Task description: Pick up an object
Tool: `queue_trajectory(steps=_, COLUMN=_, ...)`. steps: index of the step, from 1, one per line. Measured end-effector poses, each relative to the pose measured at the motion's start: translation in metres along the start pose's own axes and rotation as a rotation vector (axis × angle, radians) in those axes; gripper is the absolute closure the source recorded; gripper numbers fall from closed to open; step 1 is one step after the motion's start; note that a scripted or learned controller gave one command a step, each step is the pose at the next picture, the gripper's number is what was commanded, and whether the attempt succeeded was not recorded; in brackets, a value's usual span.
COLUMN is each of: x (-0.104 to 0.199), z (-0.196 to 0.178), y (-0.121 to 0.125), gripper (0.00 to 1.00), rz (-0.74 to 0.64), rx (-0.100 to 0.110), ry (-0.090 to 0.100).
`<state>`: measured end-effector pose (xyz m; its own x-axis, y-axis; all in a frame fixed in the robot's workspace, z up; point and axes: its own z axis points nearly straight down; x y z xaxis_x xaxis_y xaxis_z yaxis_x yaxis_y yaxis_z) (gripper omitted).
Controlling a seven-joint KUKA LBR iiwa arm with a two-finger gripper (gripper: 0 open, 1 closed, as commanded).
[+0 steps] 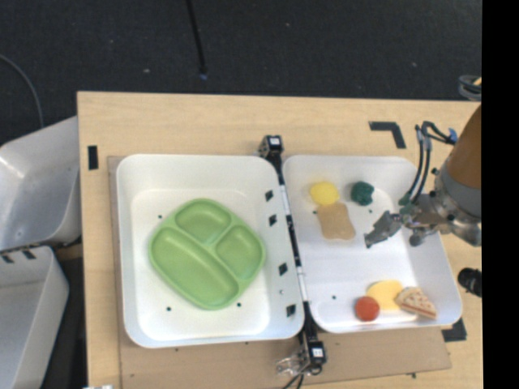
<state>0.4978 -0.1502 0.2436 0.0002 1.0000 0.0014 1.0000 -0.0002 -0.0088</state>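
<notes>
The fingers (381,231) hang over the right bin (349,298), and I can't tell how far apart they are; nothing's visibly held. Closest pick is the tan slice (336,220) just left of them; it looks light, flat and stiff, so grab it across its narrow sides.

The arm (464,164) shows an orange-brown band above a grey wrist section. Thin dark and bluish cables (422,160) loop along its side. The gripper (381,232) is dark grey metal, with angular fingers on a bulkier grey mount.
</notes>
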Motion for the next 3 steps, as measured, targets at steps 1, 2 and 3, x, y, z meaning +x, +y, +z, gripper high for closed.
queue_trajectory(steps=1, x=0.000, z=-0.004, y=0.002, gripper=0.00, rz=-0.003, rx=-0.009, ry=-0.002)
queue_trajectory(steps=2, x=-0.007, z=0.055, y=0.008, gripper=0.00, rz=-0.001, rx=-0.003, ry=-0.001)
queue_trajectory(steps=3, x=-0.010, z=0.119, y=0.007, gripper=0.00, rz=0.000, rx=-0.003, ry=-0.001)
